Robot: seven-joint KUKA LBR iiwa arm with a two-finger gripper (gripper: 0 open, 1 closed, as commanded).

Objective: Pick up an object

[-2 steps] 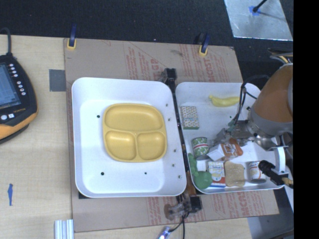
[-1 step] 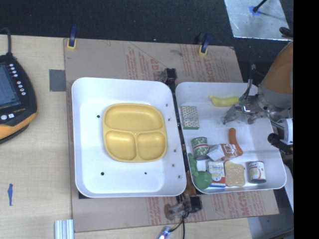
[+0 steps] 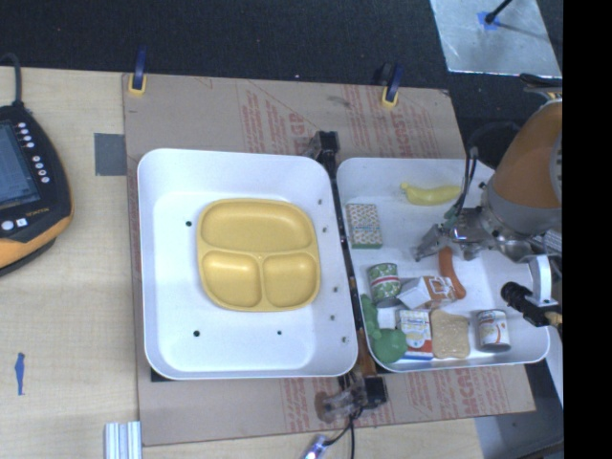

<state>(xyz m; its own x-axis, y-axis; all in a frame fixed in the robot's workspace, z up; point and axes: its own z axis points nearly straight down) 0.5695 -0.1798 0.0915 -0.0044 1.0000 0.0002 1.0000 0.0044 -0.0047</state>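
Reaching in from 3 o'clock, the arm (image 3: 531, 175) (grey, with an orange band above the wrist) hangs over the right bin (image 3: 382, 172). The gripper (image 3: 443, 240) sits low near the bin's middle, metal parts splayed toward 9 o'clock; whether it is open or closed I cannot tell, and nothing is visibly held in it. Just at its 6 o'clock lies an orange carrot-shaped piece (image 3: 450, 271), close enough that contact cannot be ruled in or out.

Right bin contents, all small toy-like items:
- yellow banana (image 3: 429, 194), smooth and curved, at 12 o'clock of the gripper
- flat patterned square card (image 3: 363, 225) at 9 o'clock
- green-and-white can (image 3: 383, 281), upright, label too small to read
- white carton (image 3: 414, 330) with red and blue print, unreadable
- tan, rough-textured bread slice (image 3: 449, 335) beside it
- small tin (image 3: 492, 330) with a red-marked label at 5 o'clock
- green leafy shape (image 3: 384, 342) at the bin's 7 o'clock corner

Left bin (image 3: 163, 285), shallow glossy white plastic with rounded corners, carries a yellow three-compartment plate (image 3: 257, 253). Both bins rest on brown cardboard (image 3: 229, 113) printed with faint red writing (not legible), clamped on a pale wood bench (image 3: 57, 352).
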